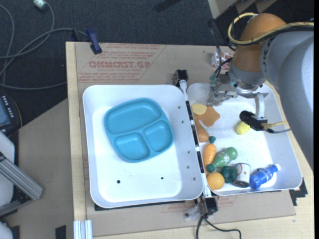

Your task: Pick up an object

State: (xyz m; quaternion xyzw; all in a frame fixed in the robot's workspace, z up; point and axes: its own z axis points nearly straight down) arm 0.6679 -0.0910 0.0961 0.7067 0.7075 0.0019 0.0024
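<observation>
Grey arm (294,59) with orange band (256,39) and yellow cable (237,24).

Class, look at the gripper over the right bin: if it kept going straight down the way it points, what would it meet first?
Probably bare floor of the right bin, by the pale yellow piece; the gripper hangs there, though depth is unclear.

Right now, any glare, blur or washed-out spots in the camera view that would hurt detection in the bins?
Camera view: the white bins' floors read bright with little texture; the blue divided tray is crisp with soft shadows; the cluttered toys by the carrot are small and soft-edged; the end effector sits in the arm's shade, detail unclear there.
</observation>
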